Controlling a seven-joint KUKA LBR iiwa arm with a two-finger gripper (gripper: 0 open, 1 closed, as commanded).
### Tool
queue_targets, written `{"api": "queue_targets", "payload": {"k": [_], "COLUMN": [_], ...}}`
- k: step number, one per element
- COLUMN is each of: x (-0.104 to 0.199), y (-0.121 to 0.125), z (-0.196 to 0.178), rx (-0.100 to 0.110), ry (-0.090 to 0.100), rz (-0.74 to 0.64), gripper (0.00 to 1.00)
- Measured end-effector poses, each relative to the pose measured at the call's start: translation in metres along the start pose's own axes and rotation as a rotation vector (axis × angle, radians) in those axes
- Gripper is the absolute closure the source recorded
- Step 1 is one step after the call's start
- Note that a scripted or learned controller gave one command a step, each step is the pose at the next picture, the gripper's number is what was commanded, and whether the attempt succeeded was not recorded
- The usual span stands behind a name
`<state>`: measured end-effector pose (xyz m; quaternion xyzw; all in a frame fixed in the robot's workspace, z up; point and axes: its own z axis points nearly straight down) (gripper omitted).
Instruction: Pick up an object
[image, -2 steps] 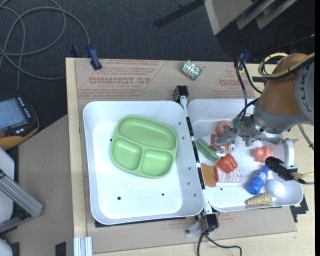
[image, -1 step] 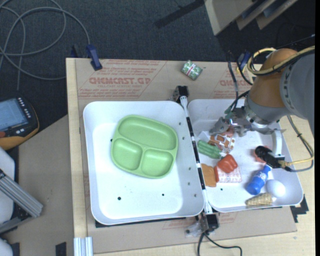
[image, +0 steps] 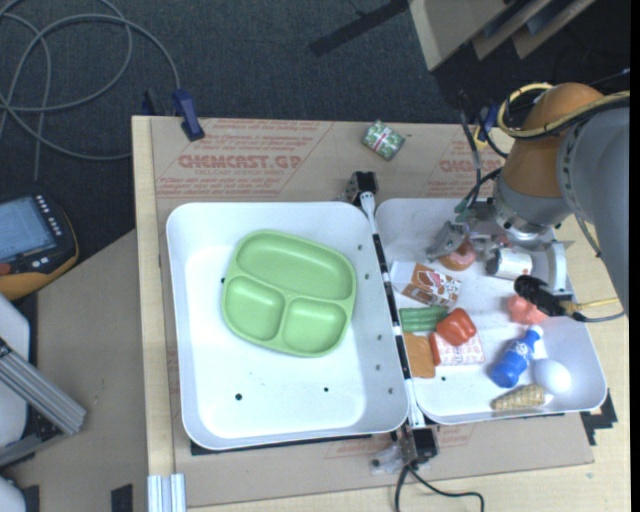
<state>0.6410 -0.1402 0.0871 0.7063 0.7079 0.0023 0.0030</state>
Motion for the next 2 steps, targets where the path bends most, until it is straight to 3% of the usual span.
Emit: {"api": "queue_targets", "payload": {"k": [1, 2], "x": [0.000, 0.086], "y": [0.000, 0.015], "z": [-0.009, -0.099], "rx": [0.001, 0.005], "ry": [-0.001, 0.002], "rz": [-0.001, 0.000], "gripper": [1.00, 1.00]}}
